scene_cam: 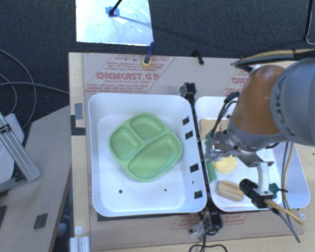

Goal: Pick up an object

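Cardboard-topped table (126, 70), two shallow white plastic bins. Left bin (102, 140): glossy green three-compartment plate (145, 147). Right bin (299, 185): yellow round piece (226, 165), tan bread-like roll (230, 190). End effector (212, 150) mostly hidden beneath wrist, state indiscernible.

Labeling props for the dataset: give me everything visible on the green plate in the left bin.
The green plate is a pale green divided dish, plastic by its look, with rounded corners and three compartments: two smaller ones toward the far side and one larger toward the near side. It lies flat and right side up, turned at an angle to the walls of the left bin, around the middle of the floor. All compartments look empty. Nothing touches it except the bin floor; the arm is over the right bin.
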You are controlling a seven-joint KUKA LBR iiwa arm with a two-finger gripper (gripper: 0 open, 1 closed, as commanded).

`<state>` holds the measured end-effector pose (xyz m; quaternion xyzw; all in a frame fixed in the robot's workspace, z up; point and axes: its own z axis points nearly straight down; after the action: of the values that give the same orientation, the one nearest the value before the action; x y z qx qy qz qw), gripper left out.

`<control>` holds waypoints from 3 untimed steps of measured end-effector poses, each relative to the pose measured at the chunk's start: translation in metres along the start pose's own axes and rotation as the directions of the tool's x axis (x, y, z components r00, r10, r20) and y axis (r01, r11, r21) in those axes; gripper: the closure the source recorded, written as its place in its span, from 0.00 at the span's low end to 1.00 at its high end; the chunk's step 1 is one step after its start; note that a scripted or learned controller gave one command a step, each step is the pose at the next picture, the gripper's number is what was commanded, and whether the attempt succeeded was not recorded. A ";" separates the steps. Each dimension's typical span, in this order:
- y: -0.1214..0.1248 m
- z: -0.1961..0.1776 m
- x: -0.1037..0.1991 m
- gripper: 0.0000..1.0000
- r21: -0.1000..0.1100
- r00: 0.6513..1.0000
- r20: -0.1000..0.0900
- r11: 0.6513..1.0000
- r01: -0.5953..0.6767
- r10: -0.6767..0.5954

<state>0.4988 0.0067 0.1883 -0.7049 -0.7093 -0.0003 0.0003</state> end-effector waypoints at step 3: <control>-0.002 0.073 0.151 1.00 0.009 1.000 0.001 1.000 0.002 -0.002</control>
<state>0.4958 0.1579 0.1155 -0.7041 -0.7101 0.0032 0.0034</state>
